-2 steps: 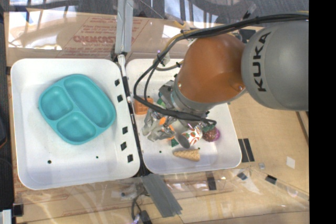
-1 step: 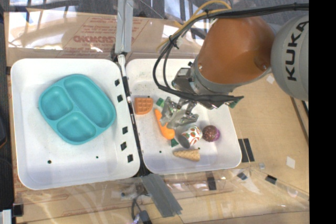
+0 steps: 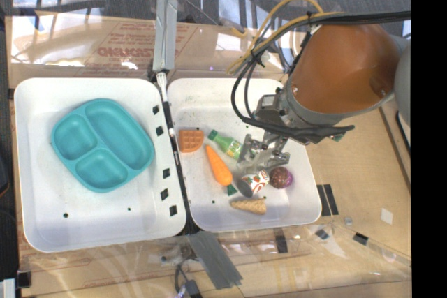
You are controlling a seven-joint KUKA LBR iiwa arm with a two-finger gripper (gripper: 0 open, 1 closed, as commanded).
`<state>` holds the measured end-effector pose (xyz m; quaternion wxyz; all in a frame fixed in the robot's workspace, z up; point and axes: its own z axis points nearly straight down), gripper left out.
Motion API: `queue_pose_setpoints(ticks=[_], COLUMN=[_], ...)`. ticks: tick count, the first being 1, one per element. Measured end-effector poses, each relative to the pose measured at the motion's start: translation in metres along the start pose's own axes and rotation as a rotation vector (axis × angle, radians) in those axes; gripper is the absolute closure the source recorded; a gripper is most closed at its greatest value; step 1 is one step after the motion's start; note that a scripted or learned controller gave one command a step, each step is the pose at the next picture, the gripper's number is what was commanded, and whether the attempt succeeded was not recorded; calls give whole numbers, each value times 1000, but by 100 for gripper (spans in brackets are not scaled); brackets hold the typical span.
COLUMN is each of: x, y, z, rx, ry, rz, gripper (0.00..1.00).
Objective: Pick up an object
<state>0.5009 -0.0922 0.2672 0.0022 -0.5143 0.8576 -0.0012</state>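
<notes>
- Hovering low in right bin (image 3: 300,209), gripper (image 3: 262,160) sits over the toy cluster, centre-right of frame; can't tell its state.
- Below it: red-white can (image 3: 255,181), carrot (image 3: 218,165), green bottle (image 3: 226,144), cone (image 3: 249,205), dark ball (image 3: 281,178).
- Left bin (image 3: 28,220): teal divided plate (image 3: 102,143).

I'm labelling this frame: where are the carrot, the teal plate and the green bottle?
carrot (image 3: 218,165), camera view, middle of its orange body
teal plate (image 3: 102,143), camera view, central divider ridge
green bottle (image 3: 226,144), camera view, its green body
</notes>
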Motion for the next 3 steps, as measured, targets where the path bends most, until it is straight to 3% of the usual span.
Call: queue_pose_setpoints(ticks=[1,2,3], x=[30,19,-39], y=[3,19,46], z=[132,176,75], rx=[-15,-9,-2], ry=[2,1,-1], rz=[-233,-395,-644], gripper=[100,100,100])
